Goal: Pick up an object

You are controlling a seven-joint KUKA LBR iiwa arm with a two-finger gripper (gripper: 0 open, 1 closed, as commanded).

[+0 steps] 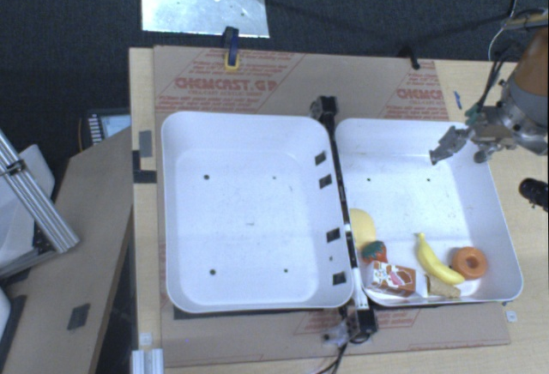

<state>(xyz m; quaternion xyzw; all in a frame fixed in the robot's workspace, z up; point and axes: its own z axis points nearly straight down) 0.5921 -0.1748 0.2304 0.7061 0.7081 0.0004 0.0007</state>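
The pincer [461,145] is seen at the 2 o'clock side of the right bin [502,214], its fingers spread apart with nothing between them. The objects are grouped at the bin's 6 o'clock edge: a banana [433,259], an orange ring [469,262], a small carton [394,279] and a yellow item [363,228]. No pick is judged made; approach, closure and lift remain.

Two white bins [249,218] sit side by side on one table [283,72]. The right bin [429,166] holds one banana [433,259], one orange doughnut [469,262], one yellow fruit [362,226], one small red item [374,251], and one flat printed packet [393,279]. One end effector [463,147] is above it.
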